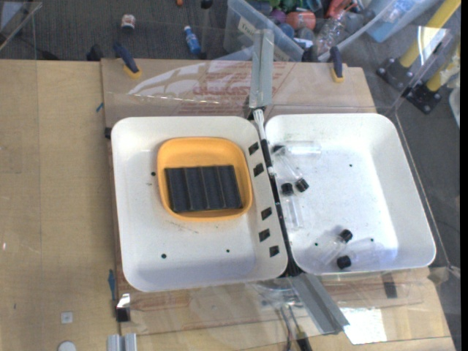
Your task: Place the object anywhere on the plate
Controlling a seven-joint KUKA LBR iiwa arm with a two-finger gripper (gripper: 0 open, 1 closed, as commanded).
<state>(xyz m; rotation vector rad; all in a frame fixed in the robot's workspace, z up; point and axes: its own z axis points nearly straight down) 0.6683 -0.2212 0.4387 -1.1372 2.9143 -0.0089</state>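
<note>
Pincer: state cannot be told from this view

Object, likeliest reading: slab [203, 189], dark, ribbed lengthwise, lying flat in the middle of the plate [170, 156] and covering most of its floor. Judged stiff and light. Best taken across its short width, along a groove, since the flat top gives nothing to pinch. If this is the object, the placing looks done

Other candidates: clear vials with black caps in the right bin [365, 159]. One group [292, 183] sits at its left side by the divider, another [344, 251] near its front edge. Judged very light, hard, slick and prone to roll. Take across the body just below the cap

Plate: orange, shallow, rounded corners, set in the far half of the left bin [190, 258]. An orange margin stays bare round the slab

Surface: both bins white, smooth, faintly speckled, with sloped walls. A divider [265, 196] with black tabs runs between them

Room: wooden bench [51, 196] under the bins. A clear tub [322, 6] of coloured toys stands on the floor beyond the far edge
</note>
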